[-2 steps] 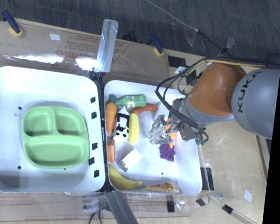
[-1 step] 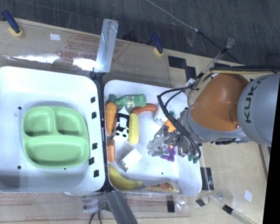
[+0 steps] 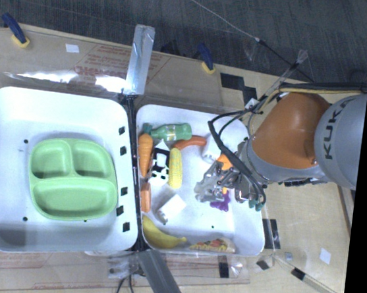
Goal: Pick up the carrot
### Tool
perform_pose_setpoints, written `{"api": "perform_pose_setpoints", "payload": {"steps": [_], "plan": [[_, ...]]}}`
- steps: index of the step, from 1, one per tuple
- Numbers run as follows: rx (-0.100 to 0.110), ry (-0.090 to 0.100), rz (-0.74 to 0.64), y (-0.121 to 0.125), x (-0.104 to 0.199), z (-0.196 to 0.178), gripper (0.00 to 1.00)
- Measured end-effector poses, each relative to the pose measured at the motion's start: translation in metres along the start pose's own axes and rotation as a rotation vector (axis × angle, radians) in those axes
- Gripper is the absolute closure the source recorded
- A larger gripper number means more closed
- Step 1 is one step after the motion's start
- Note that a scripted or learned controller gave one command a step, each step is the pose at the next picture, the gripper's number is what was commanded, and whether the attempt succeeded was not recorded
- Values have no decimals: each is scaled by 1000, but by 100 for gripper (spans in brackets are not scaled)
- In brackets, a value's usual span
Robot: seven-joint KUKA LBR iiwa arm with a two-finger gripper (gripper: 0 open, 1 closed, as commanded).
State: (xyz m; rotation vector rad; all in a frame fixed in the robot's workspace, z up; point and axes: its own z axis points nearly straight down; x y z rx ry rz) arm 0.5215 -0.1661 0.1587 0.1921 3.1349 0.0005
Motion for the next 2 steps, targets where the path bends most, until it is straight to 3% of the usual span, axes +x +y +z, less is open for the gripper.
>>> {"api": "perform_pose_setpoints", "payload": {"steps": [1,2], "plan": [[1,0,-68,-33,-88,27,100],[1,-1,51,-18,-36,-4,100]]}}
